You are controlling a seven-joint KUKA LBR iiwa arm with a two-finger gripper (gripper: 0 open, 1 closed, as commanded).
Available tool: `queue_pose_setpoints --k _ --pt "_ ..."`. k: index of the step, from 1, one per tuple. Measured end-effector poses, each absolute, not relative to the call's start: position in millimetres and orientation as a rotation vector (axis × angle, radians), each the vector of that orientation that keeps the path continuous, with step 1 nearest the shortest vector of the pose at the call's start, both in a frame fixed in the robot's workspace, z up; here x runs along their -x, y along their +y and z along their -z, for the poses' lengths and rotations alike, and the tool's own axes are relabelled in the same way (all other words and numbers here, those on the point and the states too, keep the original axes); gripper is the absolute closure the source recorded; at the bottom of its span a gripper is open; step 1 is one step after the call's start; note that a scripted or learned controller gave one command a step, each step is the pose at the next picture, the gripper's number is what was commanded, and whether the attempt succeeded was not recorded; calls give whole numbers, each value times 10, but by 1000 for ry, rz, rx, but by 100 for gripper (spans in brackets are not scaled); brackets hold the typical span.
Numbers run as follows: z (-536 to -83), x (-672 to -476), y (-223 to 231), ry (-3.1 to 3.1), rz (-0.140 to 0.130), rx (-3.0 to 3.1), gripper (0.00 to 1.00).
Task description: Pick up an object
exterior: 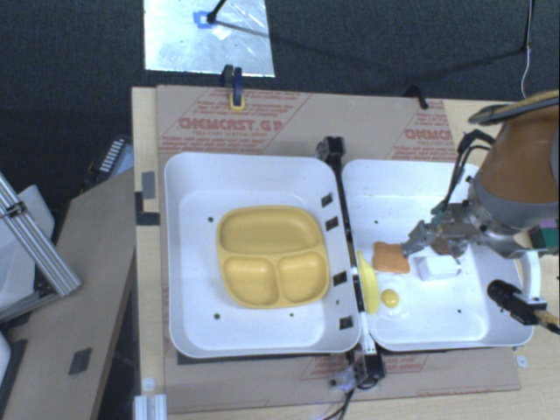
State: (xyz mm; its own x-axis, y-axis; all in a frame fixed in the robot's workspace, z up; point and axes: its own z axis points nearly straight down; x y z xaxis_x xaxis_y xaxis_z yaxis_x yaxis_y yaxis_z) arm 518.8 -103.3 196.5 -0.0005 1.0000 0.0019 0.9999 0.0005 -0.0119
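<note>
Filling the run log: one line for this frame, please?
phase: reaching | gripper: low in right bin, beside orange piece, grasp unconfirmed | yellow tray: left bin | banana: right bin, untouched

One camera is looking down from above the bench at a slant, taking in both white bins side by side: the left bin (184, 261) and the right bin (464, 326). It is sitting far enough back that the whole brown board (262, 116) under the bins is fitting in view, along with dark floor (367, 24) beyond its far edge. The arm (516, 160) is entering from the right side of the view, over the right bin
</note>
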Motion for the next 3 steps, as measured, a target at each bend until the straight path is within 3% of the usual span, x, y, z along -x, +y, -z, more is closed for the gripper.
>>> queue_pose_setpoints --k 1,3 --pt "-2026 -5218 -1032 -2225 1 2219 0" --pt "-987 -5191 -1245 -2231 6 2232 0"
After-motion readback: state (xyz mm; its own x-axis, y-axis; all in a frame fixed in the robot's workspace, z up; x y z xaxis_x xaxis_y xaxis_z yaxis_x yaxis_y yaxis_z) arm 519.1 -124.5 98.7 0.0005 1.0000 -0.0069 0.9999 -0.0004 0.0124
